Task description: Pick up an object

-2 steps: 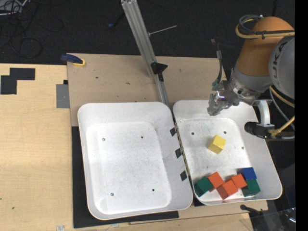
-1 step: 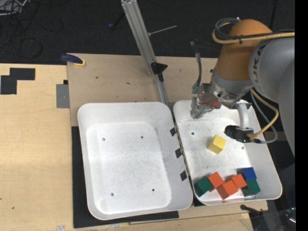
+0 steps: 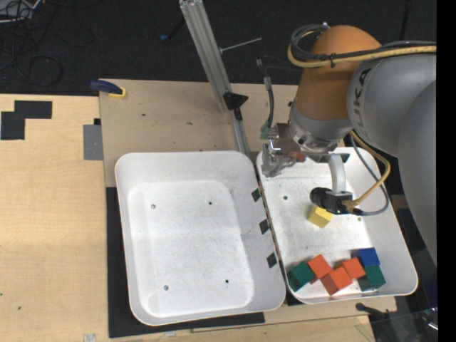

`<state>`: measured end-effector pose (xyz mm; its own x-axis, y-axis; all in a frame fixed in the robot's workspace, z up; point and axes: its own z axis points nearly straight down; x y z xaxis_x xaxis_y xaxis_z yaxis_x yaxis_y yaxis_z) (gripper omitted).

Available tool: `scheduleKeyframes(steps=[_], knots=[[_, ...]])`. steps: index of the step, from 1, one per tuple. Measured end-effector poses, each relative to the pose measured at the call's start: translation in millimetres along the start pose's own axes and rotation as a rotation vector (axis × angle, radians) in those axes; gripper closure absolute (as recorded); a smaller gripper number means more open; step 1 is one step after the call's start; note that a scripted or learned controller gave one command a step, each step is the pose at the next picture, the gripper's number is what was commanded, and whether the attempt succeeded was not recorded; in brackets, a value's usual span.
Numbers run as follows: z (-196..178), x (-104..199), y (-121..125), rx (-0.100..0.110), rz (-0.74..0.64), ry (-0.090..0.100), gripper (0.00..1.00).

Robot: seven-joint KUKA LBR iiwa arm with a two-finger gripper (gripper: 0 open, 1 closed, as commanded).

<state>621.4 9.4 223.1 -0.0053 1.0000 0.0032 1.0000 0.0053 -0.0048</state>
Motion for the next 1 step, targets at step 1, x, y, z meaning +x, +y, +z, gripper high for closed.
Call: scheduleKeyframes(steps=[1], knots=[[-11.0, 58.0, -5.8, -0.003, 0.001, -0.001, 1.00]])
